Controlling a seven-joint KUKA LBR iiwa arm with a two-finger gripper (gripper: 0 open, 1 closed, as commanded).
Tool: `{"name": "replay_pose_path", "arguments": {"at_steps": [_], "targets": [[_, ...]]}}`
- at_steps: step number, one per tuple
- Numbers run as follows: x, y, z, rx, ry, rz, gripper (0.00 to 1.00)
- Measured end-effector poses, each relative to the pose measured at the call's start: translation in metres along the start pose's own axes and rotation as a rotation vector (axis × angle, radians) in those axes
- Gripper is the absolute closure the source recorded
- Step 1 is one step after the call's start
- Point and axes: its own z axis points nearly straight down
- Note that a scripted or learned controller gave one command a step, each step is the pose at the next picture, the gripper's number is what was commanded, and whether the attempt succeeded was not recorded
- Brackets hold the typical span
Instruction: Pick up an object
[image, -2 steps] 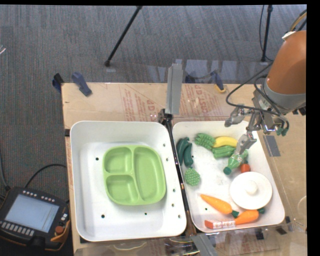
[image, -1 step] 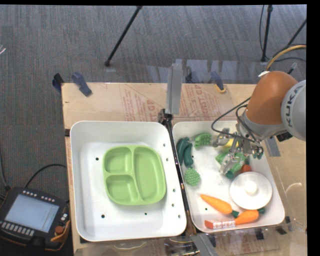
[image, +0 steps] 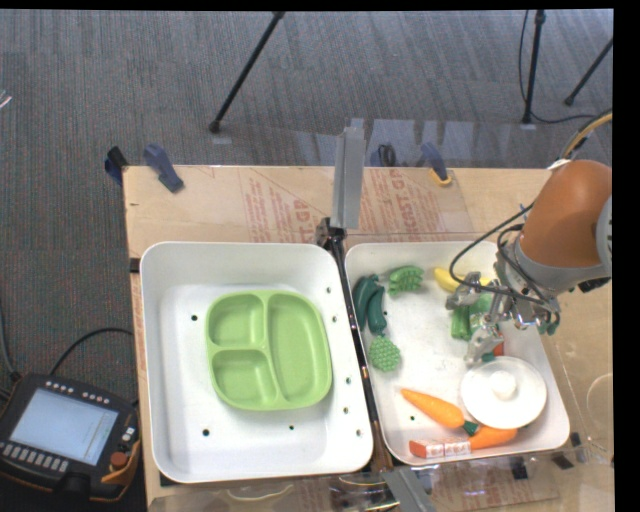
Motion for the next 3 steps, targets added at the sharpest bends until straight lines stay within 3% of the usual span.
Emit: {"name": "replay_pose_path", "arguments": {"at_steps": [1,2,3], "targets": [[0.005,0.013,0.000,0.000,0.001,0.006,0.00],[0.003,0.014,-0.011,0.001,-0.004,0.002,1.00],[-0.026,0.016,-0.073,-0.001,-0.004,-0.654,1.00]]}}
